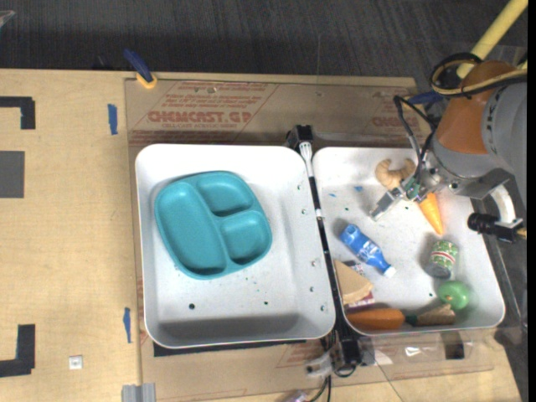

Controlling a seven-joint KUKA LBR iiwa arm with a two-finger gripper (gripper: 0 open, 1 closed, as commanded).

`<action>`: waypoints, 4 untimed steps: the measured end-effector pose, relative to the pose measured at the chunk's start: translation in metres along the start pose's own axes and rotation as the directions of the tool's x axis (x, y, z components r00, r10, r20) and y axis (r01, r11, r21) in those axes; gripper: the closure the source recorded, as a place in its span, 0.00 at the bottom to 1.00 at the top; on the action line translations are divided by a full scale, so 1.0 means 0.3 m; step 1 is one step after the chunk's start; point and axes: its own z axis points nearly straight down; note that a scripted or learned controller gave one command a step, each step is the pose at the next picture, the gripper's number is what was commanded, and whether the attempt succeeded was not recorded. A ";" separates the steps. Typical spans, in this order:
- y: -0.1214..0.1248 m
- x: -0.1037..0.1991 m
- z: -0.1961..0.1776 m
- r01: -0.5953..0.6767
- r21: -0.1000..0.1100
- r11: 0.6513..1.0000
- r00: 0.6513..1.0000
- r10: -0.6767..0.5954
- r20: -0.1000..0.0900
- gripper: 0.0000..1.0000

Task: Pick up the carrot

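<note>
Camera view: the grey arm with its orange band (459, 128) reaches in from the right over the right white bin (494, 300), its two-finger gripper (390, 201) spread open and holding nothing. The small orange cone-shaped carrot (431, 213) lies just beside the gripper, on the bin floor.

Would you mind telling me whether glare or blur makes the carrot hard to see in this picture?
In the camera view, the carrot is lit brightly and slightly washed out against the white right bin; the gripper beside it looks soft, its edges smeared; the blue tray is evenly lit.
</note>
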 end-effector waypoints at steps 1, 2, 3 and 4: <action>-0.232 -0.048 -0.002 -0.098 0.002 0.995 0.995 0.098 -0.015 0.00; -0.026 -0.067 0.002 -0.613 0.044 0.789 0.789 0.614 -0.026 0.00; -0.055 -0.081 -0.001 -0.451 0.030 0.892 0.891 0.452 -0.047 0.00; -0.159 -0.056 -0.002 -0.431 0.003 0.902 0.902 0.431 -0.037 0.00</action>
